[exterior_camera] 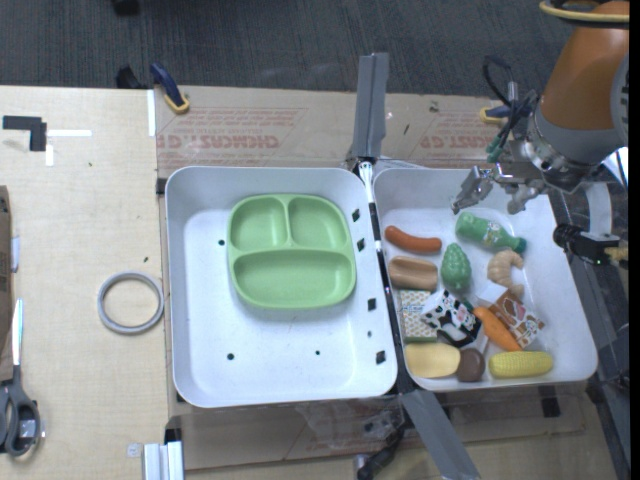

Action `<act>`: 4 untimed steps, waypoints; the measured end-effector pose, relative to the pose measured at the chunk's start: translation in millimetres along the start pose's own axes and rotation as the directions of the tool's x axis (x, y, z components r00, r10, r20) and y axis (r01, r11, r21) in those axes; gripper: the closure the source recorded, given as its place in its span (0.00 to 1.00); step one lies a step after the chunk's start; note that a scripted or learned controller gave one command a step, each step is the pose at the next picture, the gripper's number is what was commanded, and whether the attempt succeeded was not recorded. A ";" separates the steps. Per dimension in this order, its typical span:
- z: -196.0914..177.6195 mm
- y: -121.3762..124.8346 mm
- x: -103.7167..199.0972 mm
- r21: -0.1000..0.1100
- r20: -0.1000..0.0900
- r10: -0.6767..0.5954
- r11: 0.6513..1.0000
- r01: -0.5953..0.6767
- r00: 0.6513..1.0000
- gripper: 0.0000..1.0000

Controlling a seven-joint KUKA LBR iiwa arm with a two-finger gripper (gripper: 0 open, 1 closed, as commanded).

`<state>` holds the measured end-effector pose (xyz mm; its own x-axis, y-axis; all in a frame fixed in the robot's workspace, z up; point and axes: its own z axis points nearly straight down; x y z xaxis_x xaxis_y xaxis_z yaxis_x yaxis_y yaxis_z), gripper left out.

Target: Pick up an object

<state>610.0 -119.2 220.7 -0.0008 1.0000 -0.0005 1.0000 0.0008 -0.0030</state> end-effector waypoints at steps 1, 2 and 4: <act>118.8 -36.9 21.3 0.000 0.000 -0.058 0.998 0.058 0.998 0.00; 107.9 -35.6 19.4 -0.004 0.001 -0.054 0.999 0.054 0.999 1.00; 38.2 48.5 -6.5 -0.001 0.001 0.308 0.951 -0.308 0.951 1.00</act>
<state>658.4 -125.7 182.4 0.3073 0.9516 -0.0027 0.9516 -0.3073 -0.0018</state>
